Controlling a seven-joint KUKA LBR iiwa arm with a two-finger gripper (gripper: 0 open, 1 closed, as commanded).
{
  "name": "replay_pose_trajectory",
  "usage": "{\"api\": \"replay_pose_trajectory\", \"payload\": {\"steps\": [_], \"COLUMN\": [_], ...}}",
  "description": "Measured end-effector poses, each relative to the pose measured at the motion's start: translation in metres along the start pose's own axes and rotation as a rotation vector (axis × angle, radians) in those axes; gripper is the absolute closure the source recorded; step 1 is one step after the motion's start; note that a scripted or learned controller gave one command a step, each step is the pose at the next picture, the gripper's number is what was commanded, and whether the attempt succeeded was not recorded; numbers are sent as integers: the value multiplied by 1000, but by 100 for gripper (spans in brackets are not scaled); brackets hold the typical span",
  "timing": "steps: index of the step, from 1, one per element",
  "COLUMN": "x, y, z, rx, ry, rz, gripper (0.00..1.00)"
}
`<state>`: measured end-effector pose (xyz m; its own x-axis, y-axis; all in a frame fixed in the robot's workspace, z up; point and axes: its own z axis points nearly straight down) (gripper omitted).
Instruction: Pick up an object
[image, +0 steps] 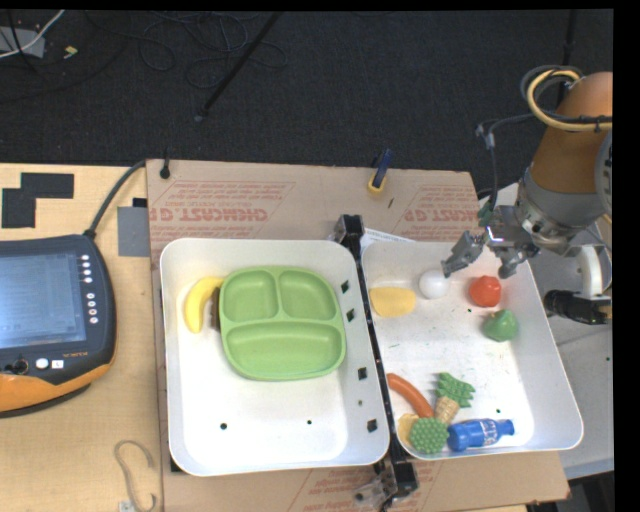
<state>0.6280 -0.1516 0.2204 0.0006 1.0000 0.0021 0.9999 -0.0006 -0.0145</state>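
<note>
I've got the gripper hovering jaws apart just above the red tomato, which might roll off toward the white ball if nudged.

So the gripper hangs open over the right bin, just above a red tomato with a white ball beside it. Left bin has a green divided plate and a banana touching it.
</note>
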Motion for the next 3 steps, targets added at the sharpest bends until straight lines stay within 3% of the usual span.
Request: {"api": "replay_pose_trajectory", "payload": {"steps": [1,3], "x": [0,-2], "y": [3,1], "z": [-8,112], "rx": [-14,-5], "ry": [-2,0], "rz": [-1,-2], "gripper": [0,0]}}
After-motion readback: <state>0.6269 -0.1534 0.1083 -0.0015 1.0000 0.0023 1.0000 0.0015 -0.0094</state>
